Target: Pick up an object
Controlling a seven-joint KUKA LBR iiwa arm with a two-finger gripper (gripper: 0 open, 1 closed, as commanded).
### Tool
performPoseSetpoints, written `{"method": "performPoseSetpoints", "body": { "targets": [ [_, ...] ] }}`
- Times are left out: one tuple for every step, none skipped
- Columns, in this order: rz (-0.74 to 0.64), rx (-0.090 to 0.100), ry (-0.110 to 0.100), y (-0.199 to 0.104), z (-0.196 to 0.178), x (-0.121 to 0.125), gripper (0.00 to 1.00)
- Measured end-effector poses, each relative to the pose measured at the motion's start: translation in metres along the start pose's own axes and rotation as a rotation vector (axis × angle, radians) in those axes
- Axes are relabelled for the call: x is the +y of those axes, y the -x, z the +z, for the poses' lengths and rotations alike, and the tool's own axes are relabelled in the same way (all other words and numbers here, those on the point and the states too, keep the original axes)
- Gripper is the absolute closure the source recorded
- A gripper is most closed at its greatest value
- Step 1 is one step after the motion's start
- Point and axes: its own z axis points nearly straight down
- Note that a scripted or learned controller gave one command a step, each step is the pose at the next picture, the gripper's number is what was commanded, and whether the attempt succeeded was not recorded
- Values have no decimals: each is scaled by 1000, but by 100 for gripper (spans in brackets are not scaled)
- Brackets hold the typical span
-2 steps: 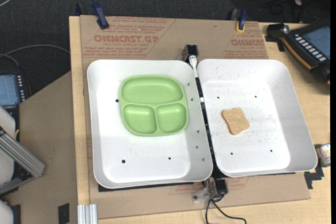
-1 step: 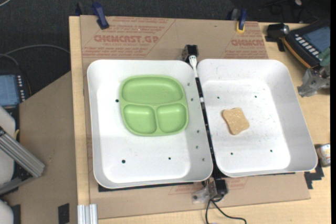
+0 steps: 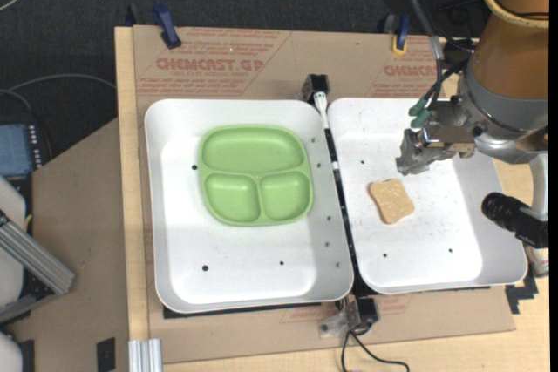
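- you see two shallow white bins side by side on a brown board, the left bin (image 3: 174, 266) and the right bin (image 3: 462, 257), touching along their inner edges.
- the task's thing is a tan piece of bread (image 3: 391, 200), lying flat on the floor of the right bin, in its left half and near the middle from top to bottom.
- the gripper (image 3: 417, 159) hangs over the upper middle of the right bin, at the end of the grey arm (image 3: 514, 57) that enters from the right.
- the bread lies just below and slightly left of the gripper in the view, near it but apart; nothing sits between the fingers.
- you cannot tell from this view whether the gripper is spread or closed; its tip is a dark, small mass.
- a green divided plate (image 3: 255, 174) with three compartments rests in the left bin, well apart from the gripper.
- a blue clamp (image 3: 166, 24) grips the far edge of the board.
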Motion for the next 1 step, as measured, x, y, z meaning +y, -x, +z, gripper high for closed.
{"method": "performPoseSetpoints", "body": {
  "targets": [
    [5,-2,11,-60,-39,1,100]
  ]
}}
